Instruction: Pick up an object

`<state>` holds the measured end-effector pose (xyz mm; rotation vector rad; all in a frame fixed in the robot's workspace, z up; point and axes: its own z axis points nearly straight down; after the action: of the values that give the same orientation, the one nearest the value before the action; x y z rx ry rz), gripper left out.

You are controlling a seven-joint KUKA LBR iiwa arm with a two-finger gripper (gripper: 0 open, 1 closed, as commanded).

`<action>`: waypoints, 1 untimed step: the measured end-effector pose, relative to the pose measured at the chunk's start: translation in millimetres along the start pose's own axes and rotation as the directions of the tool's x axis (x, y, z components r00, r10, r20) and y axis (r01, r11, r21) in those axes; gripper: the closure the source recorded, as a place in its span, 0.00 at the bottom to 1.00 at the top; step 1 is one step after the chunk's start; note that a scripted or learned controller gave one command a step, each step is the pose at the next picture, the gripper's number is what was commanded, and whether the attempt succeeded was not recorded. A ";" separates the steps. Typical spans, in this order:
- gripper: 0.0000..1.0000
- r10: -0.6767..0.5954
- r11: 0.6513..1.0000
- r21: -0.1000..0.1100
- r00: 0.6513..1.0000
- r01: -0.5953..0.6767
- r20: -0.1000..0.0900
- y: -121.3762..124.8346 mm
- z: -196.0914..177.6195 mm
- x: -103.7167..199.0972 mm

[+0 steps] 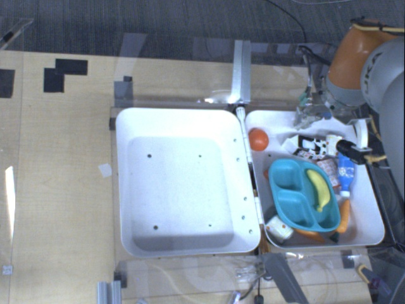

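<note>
Right bin [373, 233] is packed: banana [319, 190] lies in the blue tray [297, 201], orange ball [258, 139] sits alone at the bin's left wall. Gripper [311, 111] hovers at the far edge, grip state unreadable. Ball looks light, smooth, may roll; pinch across its middle.

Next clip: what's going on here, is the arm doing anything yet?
The arm reaches in over the far edge of the right bin, its hand low near the bin's back wall. Nothing visible is held. The bin holds a blue tray with a banana in it, an orange ball, a black-and-white item and other small things. The left bin sits beside it.
</note>
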<state>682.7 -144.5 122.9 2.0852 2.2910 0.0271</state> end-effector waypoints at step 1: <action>1.00 0.259 0.965 0.039 0.966 -0.259 -0.008 -10.2 -90.0 -19.3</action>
<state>670.4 -163.2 212.8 2.3953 2.0236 0.0062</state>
